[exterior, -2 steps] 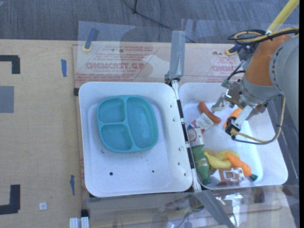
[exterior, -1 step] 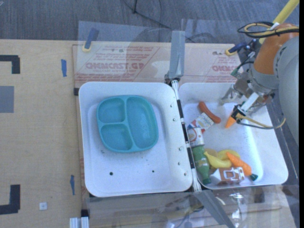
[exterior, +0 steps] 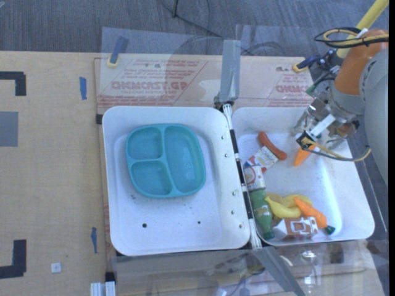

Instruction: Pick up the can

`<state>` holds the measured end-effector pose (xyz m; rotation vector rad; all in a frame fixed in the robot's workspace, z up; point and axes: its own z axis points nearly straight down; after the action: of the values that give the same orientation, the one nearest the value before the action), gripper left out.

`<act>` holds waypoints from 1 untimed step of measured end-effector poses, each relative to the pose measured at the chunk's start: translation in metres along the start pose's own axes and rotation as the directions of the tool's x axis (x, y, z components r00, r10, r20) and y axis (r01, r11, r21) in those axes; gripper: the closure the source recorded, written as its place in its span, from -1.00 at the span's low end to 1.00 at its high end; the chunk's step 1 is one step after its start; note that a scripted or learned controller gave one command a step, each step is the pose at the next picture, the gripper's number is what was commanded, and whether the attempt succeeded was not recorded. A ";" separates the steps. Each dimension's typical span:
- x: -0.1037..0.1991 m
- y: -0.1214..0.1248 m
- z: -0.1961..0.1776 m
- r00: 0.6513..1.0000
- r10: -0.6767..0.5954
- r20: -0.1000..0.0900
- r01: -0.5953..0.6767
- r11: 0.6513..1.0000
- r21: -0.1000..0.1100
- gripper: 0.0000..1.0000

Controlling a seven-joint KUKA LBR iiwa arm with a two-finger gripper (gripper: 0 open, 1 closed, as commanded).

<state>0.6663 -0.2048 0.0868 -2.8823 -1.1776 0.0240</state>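
Nearest, at the front of the right bin (exterior: 336, 184), lies a white-and-orange carton (exterior: 300, 227). A carrot (exterior: 311, 212) and a yellow banana (exterior: 281, 206) lie just behind it, and a green bottle-like thing (exterior: 263, 213) lies along the bin's left wall. The can (exterior: 252, 176) lies on its side further up that same wall, next to the green thing's far end and beside a white-and-red packet (exterior: 264, 159). A sausage (exterior: 272, 145) lies aslant toward the far side, with a small orange piece (exterior: 300, 158) to its right. The arm (exterior: 361, 79) reaches in from the right, and its jaws hang over the bin's far right part, just above the orange piece and apart from the can. I cannot tell whether they are apart or together. The left bin (exterior: 123, 227) on the bench (exterior: 49, 165) holds a teal divided plate (exterior: 165, 160).
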 end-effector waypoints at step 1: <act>-0.042 -0.041 -0.002 0.986 0.165 -0.026 -0.166 0.986 -0.032 -1.00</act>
<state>0.6081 -0.2052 0.0905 -2.9931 -0.9407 -0.0256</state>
